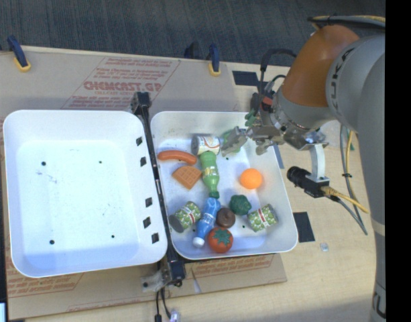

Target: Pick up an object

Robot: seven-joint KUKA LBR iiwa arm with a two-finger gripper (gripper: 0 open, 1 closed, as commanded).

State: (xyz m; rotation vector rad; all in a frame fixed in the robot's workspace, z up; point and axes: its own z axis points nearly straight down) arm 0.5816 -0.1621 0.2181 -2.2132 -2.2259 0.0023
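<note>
Gripper (240, 141) hovers at 12 o'clock of right bin (285, 210), beside small can (205, 143) and green bottle (210, 170); jaw state: can't tell. Risk, as a judgement: items packed close, so fingers may nudge neighbours & close on nothing.
</note>
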